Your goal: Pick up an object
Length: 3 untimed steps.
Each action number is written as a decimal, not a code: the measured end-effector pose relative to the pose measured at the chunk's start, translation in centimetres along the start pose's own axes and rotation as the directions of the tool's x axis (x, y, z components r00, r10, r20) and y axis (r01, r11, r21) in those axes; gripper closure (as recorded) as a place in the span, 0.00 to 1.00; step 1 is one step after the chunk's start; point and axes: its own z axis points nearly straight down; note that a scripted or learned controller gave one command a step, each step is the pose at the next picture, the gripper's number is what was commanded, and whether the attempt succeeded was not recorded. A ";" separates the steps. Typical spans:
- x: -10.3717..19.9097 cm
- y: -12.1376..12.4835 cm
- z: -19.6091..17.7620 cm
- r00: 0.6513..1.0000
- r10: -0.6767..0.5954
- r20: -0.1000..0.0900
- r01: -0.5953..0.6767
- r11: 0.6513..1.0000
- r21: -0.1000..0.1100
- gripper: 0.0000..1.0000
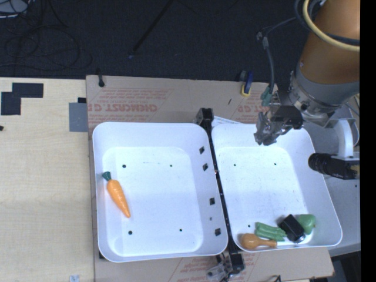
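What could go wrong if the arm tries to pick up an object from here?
1. The items in the right bin, a black block, green pieces and an orange piece, lie crowded in its near corner, so the gripper may hit the wall or grab nothing.
2. The carrot lies close to the left bin's wall, far from the gripper.

Arm cut off top; pincer fingers blurred.

robot lab, arm over white bins, loose cables
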 end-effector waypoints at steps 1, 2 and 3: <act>10.1 3.6 -9.6 1.000 -0.015 -0.005 0.015 1.000 -0.028 1.00; 3.9 -2.0 -16.2 1.000 0.000 -0.002 0.000 1.000 -0.024 1.00; 7.7 -0.9 4.8 1.000 -0.004 0.001 0.004 1.000 0.000 1.00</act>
